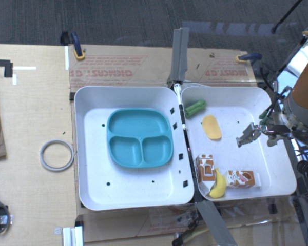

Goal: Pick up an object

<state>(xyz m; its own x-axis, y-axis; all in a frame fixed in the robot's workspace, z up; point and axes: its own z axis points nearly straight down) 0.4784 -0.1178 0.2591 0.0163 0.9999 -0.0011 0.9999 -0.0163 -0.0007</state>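
Currently, the tool [248, 136] is seen over the right bin [277, 186], toward its right wall, with its fingers parted and nothing between them. Several candidates lie in that bin: a yellow oval piece [212, 127] just left of the tool, a green piece [195, 107] at the bin's upper left corner, and, at its lower edge, a banana [218, 185] between two small printed cartons [205, 167]. The oval piece is judged the easiest target: it appears light, stiff and smooth, so it could slip. It is best taken across its narrow width, at mid-length.
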